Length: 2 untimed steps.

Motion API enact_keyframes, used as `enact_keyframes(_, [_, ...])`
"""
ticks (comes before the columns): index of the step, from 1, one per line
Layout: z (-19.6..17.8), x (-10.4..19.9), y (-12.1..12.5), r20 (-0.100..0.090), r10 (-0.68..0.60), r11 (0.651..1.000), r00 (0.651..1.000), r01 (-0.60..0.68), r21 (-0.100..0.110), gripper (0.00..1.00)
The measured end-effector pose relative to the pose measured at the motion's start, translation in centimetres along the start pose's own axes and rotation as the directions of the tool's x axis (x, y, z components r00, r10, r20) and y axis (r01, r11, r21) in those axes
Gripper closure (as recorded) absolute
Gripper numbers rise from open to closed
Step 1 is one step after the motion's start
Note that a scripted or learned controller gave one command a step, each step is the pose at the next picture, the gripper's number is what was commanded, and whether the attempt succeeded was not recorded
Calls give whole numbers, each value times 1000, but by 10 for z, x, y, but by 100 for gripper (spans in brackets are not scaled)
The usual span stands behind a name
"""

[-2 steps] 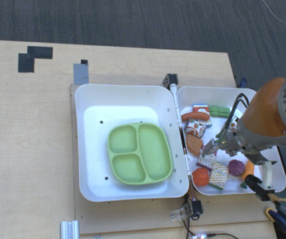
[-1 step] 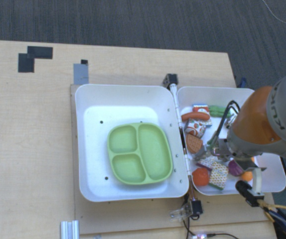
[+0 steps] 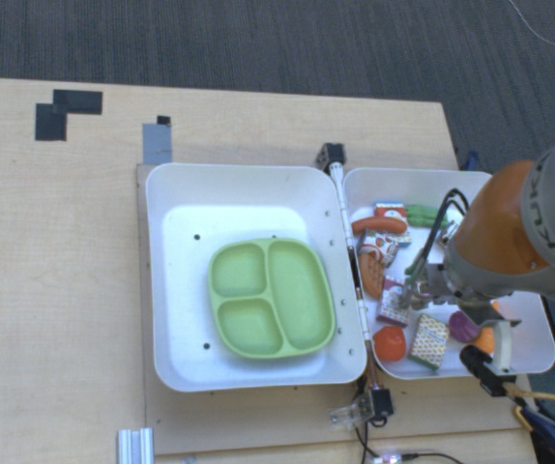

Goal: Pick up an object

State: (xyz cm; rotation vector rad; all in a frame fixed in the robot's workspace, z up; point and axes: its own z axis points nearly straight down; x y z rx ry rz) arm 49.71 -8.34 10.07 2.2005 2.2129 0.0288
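Gripper (image 3: 411,293), finger state impossible to tell, hovers at the frame's lower right over light, stiff toy food; the round orange tomato (image 3: 390,342) suits a mid-body pinch

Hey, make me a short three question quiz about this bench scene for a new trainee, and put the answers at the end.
1. True or false: the green tray lies in the left bin.
2. How many compartments does the green tray have?
3. Which bin is the gripper over? A) left bin B) right bin C) neither

Key:
1. True.
2. Three.
3. B. It is down among the small items there, near the orange ball and the hot dog.
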Motion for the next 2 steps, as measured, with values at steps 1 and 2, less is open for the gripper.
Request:
enact_keyframes(1, [0,0,0,1,1,1000,1000,-1,0,0])
enact_keyframes(2, [-9,2,2,-4,-4,1000,1000,4,1,100])
